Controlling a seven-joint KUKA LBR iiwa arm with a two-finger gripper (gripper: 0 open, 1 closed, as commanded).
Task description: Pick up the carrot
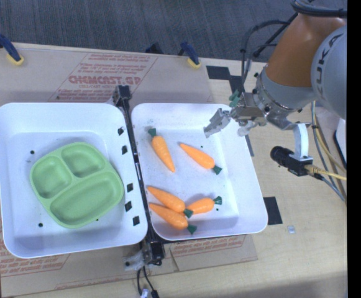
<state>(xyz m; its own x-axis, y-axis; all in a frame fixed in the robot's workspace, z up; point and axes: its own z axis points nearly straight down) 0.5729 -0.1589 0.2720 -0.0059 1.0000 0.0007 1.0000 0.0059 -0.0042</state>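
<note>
Camera view has five carrots lying in the right bin (245, 185). Nearest the hand (216, 123) is the carrot (197, 156) in the upper middle of that bin, lying flat with its long axis on a slant, thick orange end up-left and green stem end down-right. It sits apart from the others, so it looks the easiest to take. A second carrot (162, 152) lies just left of it, steeper, stem end at the top. Three more (175, 208) crowd the near side of the bin, two of them touching.

From the hand, the nearest carrot lies below and a little to the left, still inside the same bin. The hand hangs over the bin's upper right part, nothing between its fingers; whether they are apart or together I cannot tell at this angle. The coming move would call for turning the hand so its fingers close across the carrot's narrow width.

A green plate (76, 183) sits in the left bin (6, 185), both bins on the counter (304, 241).
</note>
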